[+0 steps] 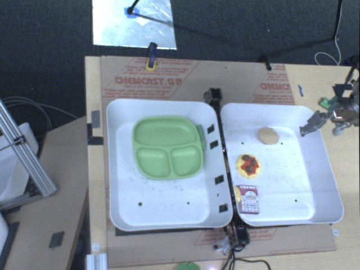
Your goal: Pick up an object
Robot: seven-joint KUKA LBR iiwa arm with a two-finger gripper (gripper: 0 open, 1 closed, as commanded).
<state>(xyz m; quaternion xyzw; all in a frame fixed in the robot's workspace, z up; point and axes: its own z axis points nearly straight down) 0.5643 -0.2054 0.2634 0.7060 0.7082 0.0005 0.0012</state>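
Red packet [249, 199] lies nearest — board [149, 81] reads "CHEMCAST GP" — pincer's [318, 120] grip state unclear.

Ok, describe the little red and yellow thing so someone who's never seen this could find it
Start at the right-hand shallow white bin. Near its left wall, three small items run in a column; take the middle one, the round yellow disc with red blotches. The plain tan oval lump lies above it, the red-and-white rectangular packet below.

I note three items lying flat in the right bin [315, 173]: a tan bun [269, 135], a pizza slice [248, 165] (red-topped), and a small red packet [248, 199] nearest the front wall.
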